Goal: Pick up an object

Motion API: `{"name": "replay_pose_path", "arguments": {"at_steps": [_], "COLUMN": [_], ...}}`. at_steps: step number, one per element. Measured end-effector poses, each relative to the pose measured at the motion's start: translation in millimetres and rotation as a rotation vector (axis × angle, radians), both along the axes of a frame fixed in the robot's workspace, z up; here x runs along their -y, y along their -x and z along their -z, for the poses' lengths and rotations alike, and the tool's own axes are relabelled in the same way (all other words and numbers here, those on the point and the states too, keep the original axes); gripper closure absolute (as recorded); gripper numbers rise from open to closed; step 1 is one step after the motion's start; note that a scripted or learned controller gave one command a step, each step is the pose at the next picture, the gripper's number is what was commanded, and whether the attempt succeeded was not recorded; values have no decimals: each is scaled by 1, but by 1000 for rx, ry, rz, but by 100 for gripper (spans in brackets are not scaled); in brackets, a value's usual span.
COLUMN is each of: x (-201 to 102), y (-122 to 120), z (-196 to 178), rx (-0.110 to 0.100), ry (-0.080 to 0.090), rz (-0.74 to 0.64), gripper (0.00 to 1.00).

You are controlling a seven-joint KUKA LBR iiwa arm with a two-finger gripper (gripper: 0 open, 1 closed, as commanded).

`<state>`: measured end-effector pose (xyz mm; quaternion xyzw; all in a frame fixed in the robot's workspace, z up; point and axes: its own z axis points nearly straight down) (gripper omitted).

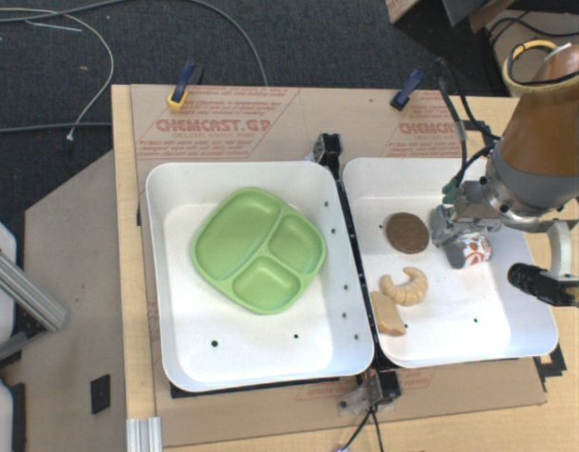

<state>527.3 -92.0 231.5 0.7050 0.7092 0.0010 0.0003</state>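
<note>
Gripper [461, 248] down in right bin [515, 342], mid-right of frame, right on a red/white thing [476, 250]. Can't tell the grip state tbh. Nothing lifted yet afaict; cookie [407, 233] & croissant [407, 285] just left, untouched.

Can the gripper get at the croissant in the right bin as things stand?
Probably yes. The croissant lies uncovered on the right bin's floor, apart from the brown cookie, with the gripper just to its upper right and nothing between.
</note>
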Motion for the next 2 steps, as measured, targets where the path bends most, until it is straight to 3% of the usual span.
{"name": "replay_pose_path", "arguments": {"at_steps": [2], "x": [-87], "y": [-57], "z": [-6], "rx": [1], "ry": [0], "rz": [1], "gripper": [100]}}
